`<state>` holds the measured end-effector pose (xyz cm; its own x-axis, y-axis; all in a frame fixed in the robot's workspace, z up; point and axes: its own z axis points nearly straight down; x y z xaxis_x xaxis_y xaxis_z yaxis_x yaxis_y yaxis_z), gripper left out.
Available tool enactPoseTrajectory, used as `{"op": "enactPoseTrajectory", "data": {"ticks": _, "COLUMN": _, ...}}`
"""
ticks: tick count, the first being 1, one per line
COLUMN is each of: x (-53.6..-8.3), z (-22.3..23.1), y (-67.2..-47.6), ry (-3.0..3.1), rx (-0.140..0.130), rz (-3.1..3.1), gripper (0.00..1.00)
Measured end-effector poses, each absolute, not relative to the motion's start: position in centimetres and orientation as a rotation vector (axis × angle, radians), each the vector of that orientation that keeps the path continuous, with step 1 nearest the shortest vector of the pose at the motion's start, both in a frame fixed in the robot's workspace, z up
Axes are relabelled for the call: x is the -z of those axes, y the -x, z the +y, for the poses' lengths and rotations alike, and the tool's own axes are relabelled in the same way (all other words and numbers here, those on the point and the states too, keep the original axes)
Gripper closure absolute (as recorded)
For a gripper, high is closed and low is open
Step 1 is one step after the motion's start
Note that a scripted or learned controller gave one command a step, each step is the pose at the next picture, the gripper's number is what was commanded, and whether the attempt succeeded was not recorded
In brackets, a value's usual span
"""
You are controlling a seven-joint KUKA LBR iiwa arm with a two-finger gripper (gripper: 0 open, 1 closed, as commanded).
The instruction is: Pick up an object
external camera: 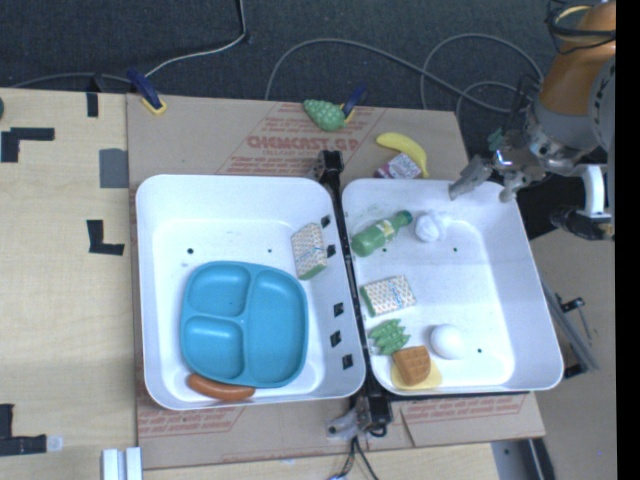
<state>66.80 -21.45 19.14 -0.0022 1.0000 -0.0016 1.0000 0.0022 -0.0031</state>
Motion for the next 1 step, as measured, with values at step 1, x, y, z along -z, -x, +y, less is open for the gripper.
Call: {"op": "enactPoseTrajectory", "data": {"ticks": 1, "x": -8.65, "z": -16.65, "y": -65.03, "ry": 2.221, "rx": -0.001, "rz": -2.225, "gripper": 0.00}}
